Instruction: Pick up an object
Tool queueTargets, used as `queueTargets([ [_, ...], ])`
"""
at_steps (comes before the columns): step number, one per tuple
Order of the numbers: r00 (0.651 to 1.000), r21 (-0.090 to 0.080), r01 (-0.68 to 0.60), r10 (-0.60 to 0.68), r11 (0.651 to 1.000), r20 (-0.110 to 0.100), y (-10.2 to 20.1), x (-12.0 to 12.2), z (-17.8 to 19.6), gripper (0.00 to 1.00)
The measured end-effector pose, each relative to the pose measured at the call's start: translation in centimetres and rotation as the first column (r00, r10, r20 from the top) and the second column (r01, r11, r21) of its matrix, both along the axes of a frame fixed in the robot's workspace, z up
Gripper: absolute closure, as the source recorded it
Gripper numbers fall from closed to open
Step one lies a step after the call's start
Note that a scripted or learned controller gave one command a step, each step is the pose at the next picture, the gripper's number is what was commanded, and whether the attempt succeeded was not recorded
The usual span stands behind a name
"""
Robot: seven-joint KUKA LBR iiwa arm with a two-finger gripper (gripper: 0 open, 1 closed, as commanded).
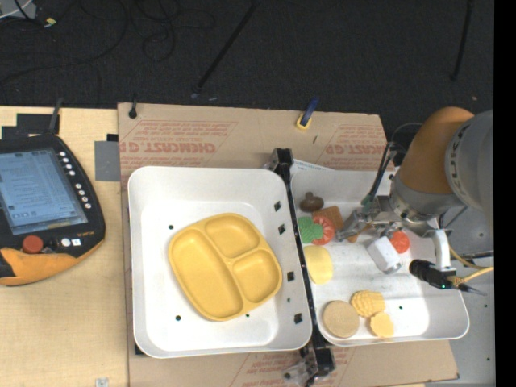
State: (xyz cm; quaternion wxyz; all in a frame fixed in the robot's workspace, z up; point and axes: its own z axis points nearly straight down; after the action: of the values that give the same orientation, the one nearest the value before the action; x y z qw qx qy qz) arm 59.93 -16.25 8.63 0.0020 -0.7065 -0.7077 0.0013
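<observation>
Nearest you, along the right bin's [435, 317] front edge, lay a round tan biscuit [340, 319], a ridged yellow piece [368, 302] touching it behind, and a small yellow piece [381, 325] just beside both. In the left bin [161, 192] a yellow divided plate [224, 264] sat tilted toward the front.

Further back, a pale yellow lump [318, 264] rested against the wall between the bins. A white cylinder [384, 254] lay on its side near the right bin's middle, with a small red thing [398, 239] just behind it. Behind the lump you had a green item [309, 230], a red-orange item [329, 220] touching it, and a brown item [311, 203] beyond those.

The arm [435, 160] reached in from the right, and the jaws were low over the bin, just right of the red-orange item. You could not tell whether they were apart or together, and no object showed between them; every loose object lay in the right bin.

At the left, a pendant [44, 208] lay on the table [48, 321]. Cardboard [242, 139] showed behind the bins, with a blue and yellow clip [306, 115] at its far edge.
</observation>
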Motion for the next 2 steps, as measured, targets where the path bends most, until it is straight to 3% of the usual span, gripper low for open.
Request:
queueTargets([
  [1,1.000,0.001,0.002,-0.002,1.000,0.001,-0.1,0.0,1.1,1.00],
  [2,1.000,-0.002,0.006,-0.006,1.000,0.008,-0.5,-0.3,7.4,1.00],
])
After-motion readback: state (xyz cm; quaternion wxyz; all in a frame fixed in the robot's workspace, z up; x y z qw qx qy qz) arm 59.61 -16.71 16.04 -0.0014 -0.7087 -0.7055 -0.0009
